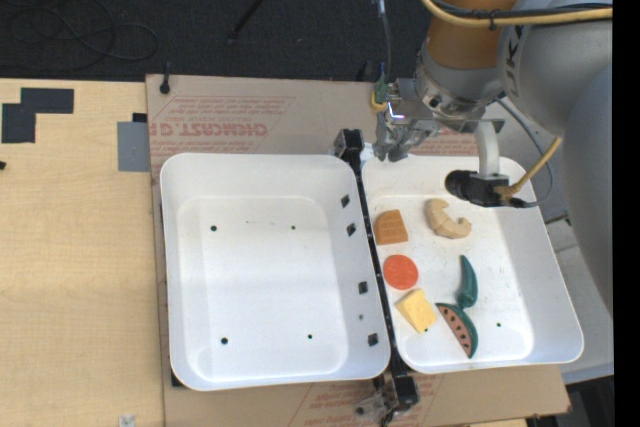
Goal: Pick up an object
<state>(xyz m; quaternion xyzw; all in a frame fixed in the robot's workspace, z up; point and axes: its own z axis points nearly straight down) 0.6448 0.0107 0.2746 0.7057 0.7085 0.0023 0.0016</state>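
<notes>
Right bin [540,335]: croissant [447,219] below hand [397,143]

**Colours in the two bins**

Both bins are plain white: the left bin [260,265] and the right bin [520,265]. In the right one lie a tan-brown square [390,227], a beige curved piece [447,219], an orange-red disc [401,271], a yellow wedge [416,311], a teal-green pepper [466,281] and a watermelon slice [460,329], red with dark seeds and a green rind.
</notes>
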